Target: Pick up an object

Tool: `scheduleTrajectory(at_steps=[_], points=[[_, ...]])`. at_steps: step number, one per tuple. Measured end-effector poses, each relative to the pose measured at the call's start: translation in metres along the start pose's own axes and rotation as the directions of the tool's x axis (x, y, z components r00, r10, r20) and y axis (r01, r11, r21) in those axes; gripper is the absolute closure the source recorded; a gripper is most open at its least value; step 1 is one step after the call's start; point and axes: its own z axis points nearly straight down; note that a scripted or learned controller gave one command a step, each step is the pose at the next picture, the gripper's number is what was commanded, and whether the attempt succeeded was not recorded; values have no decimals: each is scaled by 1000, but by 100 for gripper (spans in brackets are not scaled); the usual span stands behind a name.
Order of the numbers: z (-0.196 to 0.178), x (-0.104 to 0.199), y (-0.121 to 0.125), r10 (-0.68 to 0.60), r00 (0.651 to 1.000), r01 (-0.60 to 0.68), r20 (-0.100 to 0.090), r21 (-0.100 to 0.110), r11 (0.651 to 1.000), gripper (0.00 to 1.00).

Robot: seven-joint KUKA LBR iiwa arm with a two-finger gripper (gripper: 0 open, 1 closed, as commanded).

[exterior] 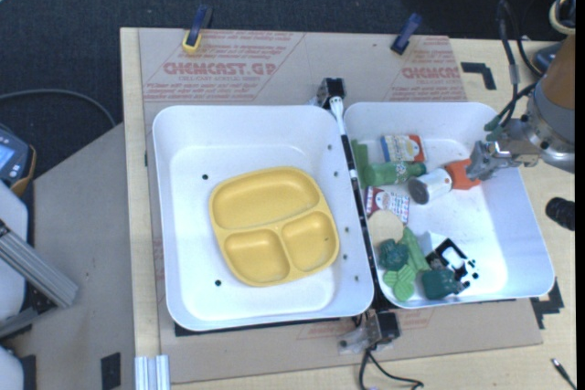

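Brown bench [274,59] | two white bins [174,196] | dark carpet | claw [487,162] state unclear

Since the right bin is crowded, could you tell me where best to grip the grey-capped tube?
Probably across the white middle of the grey-capped tube, descending from above. It lies flat and slanted, its orange end sits under the claw, and packets crowd its cap end.

Small clutter [411,224] of green, white, orange and black items in right bin [521,233].
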Motion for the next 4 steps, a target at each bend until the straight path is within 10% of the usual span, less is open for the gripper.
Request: scheduleTrajectory(at_steps=[4], points=[[11,209,-33,-5,1000,5,-6,13,1000,100]])
